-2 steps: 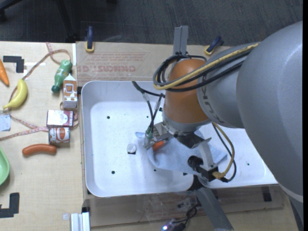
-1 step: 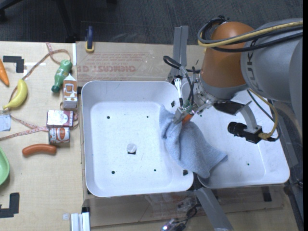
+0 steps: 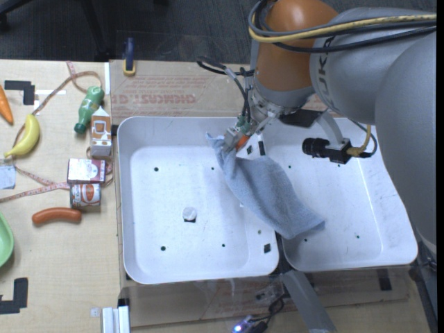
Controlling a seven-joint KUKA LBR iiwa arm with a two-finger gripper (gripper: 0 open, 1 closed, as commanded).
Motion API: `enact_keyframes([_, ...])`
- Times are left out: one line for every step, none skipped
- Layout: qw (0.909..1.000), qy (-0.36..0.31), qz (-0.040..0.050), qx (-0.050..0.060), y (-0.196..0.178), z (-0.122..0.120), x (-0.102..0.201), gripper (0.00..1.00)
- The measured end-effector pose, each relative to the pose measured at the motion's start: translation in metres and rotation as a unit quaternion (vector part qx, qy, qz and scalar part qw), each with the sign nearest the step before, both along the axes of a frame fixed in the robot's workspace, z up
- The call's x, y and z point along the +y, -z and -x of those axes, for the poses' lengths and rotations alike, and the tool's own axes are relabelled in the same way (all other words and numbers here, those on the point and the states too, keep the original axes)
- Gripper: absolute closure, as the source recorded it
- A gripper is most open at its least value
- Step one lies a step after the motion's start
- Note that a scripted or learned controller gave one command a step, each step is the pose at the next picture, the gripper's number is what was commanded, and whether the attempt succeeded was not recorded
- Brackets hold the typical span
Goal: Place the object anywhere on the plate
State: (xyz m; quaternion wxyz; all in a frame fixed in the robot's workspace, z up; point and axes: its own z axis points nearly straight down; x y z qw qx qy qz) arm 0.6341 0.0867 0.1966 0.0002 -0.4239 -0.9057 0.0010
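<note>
A grey-blue cloth drapes over the ridge between the two white bins, its lower end lying in the right bin. Its top corner is lifted and pinched at my gripper, which is shut on it above the left bin's far right corner. A small white object lies on the left bin's floor, apart from the cloth. At the far left edge, part of a green plate rests on the wooden bench.
Left of the bins on the wooden bench lie a banana, a carrot, a green bottle, a small carton, a can, a sausage and a measuring tape. The arm's bulk covers the right bin's far side.
</note>
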Motion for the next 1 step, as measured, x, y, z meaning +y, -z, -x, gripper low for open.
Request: enact_keyframes([0.9988,-0.049,0.0001,0.0,-0.0741,0.0519,-0.0355,1.0])
